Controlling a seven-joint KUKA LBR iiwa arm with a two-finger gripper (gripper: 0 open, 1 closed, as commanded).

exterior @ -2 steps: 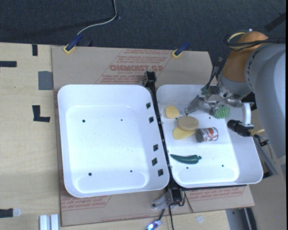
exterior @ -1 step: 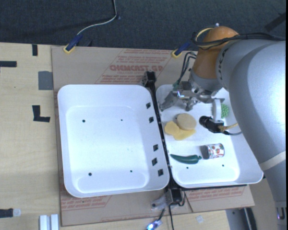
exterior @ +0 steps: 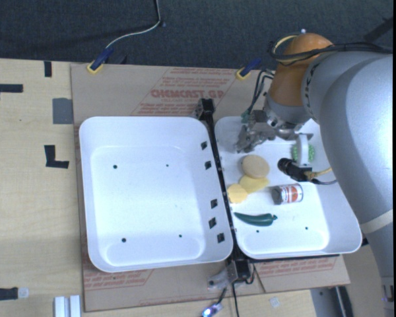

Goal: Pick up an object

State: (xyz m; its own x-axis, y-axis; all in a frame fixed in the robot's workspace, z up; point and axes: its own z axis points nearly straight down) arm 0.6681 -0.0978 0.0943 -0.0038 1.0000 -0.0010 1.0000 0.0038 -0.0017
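The hand (exterior: 249,139) hangs low over the right bin (exterior: 317,240), just above a tan round object (exterior: 255,166). Whether it is open or closed cannot be told.

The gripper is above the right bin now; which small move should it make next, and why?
Probably a short descent toward the round tan object. The gripper hangs in the right bin just beyond that object's far edge and holds nothing visible. The tan object is its nearest target; the small can and green pepper lie farther away.
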